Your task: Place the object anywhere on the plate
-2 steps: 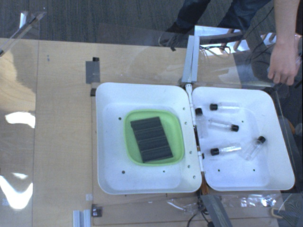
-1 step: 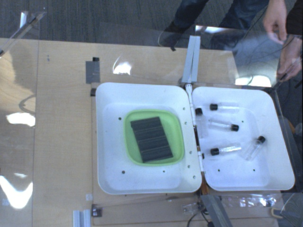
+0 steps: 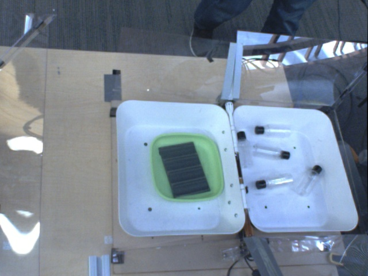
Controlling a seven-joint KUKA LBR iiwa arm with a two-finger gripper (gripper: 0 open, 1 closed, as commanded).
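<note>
the left bin (image 3: 132, 211) holds a square green plate (image 3: 215, 165) near its centre, ringed on all sides by bare white floor, widest toward the near rim. a dark ribbed rectangular block (image 3: 183, 169) lies flat on the plate, slightly rotated, covering most of the plate's middle and leaving a green margin around it.

the right bin (image 3: 339, 211) touches the left bin along a shared central seam (image 3: 237, 160). four clear tubes with black caps lie on its floor, all apart from one another: tube one (image 3: 271, 131) near the far rim, tube two (image 3: 271, 152) below it, tube three (image 3: 275, 183) toward the middle, and tube four (image 3: 309, 179) tilted at the right. a separate small black cap (image 3: 241, 135) sits just beside the seam. the near half of this bin's floor is bare.

the counter (image 3: 63, 154) extends well to the left of the bins, with strong window glare on it. a small grey bracket (image 3: 112, 86) stands beyond the left bin's far corner. a metal upright (image 3: 233, 73) rises behind the seam. a person's legs (image 3: 247, 4) stand beyond the counter, cut off by the top edge.

the clear tube bodies are hard to separate from the white floor. end effector state: cannot be told.
</note>
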